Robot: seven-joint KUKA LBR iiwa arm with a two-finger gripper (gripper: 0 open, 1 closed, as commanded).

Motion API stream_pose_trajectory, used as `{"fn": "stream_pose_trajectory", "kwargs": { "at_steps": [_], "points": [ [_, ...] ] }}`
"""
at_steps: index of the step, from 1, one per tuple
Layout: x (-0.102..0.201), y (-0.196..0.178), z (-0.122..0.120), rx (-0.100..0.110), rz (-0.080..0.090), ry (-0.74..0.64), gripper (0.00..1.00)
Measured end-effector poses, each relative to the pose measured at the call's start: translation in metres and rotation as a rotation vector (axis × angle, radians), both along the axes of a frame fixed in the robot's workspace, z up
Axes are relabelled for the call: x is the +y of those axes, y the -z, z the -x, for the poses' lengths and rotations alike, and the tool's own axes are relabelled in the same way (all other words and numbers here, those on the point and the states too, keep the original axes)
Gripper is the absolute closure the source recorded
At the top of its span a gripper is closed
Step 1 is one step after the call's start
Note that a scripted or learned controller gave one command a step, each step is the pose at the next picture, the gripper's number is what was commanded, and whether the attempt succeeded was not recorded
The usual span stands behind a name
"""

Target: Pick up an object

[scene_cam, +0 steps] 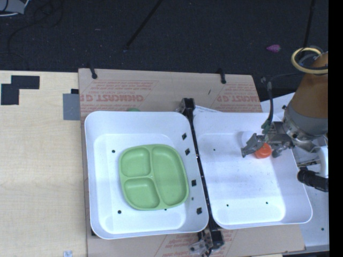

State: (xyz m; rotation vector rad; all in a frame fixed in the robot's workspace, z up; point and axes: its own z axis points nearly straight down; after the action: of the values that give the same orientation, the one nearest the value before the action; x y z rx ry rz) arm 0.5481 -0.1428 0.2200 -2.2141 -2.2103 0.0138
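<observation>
Camera view, looking down at a slant on a bench with two shallow white bins side by side, split by a black divider strip that serves here as the landmark.

Just left of the divider sits the left bin. It holds a light green plate with three compartments, lying flat near the middle of the bin floor, a little toward the divider. The compartments of the plate look bare.

Just right of the divider sits the right bin. Well right of the divider, toward the bin's far right part, a small orange object lies at the grey gripper. The arm, grey with an orange band, reaches in from beyond the bin's right edge. The gripper's grey fingers appear to stand on either side of the orange object, closed around it, though the view is small and somewhat blurred there, so whether the object rests on the bin floor or is raised slightly cannot be told.

Under both bins lies a sheet of brown cardboard with red printing, showing behind the divider's far end.
</observation>
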Motion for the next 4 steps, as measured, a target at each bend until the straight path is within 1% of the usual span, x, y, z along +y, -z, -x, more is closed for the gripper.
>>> {"fn": "stream_pose_trajectory", "kwargs": {
  "at_steps": [1,2,3,4],
  "points": [
    [0.0,-0.006,-0.003,-0.012,0.002,-0.002,0.0],
    [0.005,0.057,-0.003,-0.006,0.001,-0.002,0.0],
    [0.001,0.103,0.002,-0.008,0.001,-0.001,0.0],
    [0.002,0.134,0.002,-0.011,0.002,-0.001,0.0]
  ]
}}
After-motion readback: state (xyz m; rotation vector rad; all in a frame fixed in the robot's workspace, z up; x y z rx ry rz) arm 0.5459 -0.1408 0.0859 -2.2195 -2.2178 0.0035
